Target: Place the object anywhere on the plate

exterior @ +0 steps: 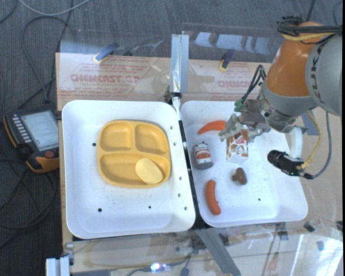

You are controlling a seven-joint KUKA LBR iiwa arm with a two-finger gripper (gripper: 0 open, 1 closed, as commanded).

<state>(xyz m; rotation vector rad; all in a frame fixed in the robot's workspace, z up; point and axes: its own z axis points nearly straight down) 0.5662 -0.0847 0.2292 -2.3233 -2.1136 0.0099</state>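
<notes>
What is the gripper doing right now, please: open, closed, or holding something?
Gripper: over the right bin, right at the small carton; whether it is open, closed or gripping the carton cannot be told from this view.

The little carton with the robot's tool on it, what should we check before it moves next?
1. Tool over the small white-and-orange carton: ok.
2. Carton truly gripped: cannot tell.
3. Yellow divided plastic plate in the left white bin: ok.
4. Free space on the plate: ok; a pale yellow oval piece fills only part of the big compartment.
5. Nearby small grey can and brown lump apart from the carton: ok.
</notes>
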